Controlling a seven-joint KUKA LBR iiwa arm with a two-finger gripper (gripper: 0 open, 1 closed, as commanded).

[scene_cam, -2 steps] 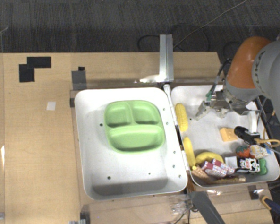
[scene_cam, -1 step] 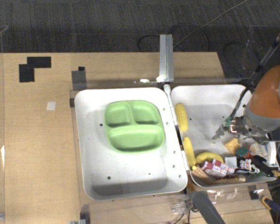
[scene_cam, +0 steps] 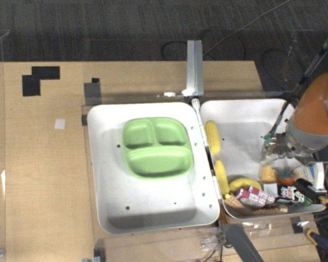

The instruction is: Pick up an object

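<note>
The right bin (scene_cam: pixel 240 114) holds a pile of small items along its near side. A yellow corn cob (scene_cam: pixel 212 137) lies against the bin's left wall, with a second yellow cob (scene_cam: pixel 220 177) below it. A banana (scene_cam: pixel 243 182) rests beside a red and white box (scene_cam: pixel 251 194). An orange-brown roll (scene_cam: pixel 268 174) and a black and white box (scene_cam: pixel 290 193) lie further right. My gripper (scene_cam: pixel 275 147) hangs low over the right side of this bin, just above the roll. The arm's orange band (scene_cam: pixel 317 113) covers the bin's right edge.
In the left bin (scene_cam: pixel 110 208) lies a green divided plate (scene_cam: pixel 156 146). A metal post (scene_cam: pixel 194 67) stands at the back between the bins. Cables run across the dark floor behind the bench.
</note>
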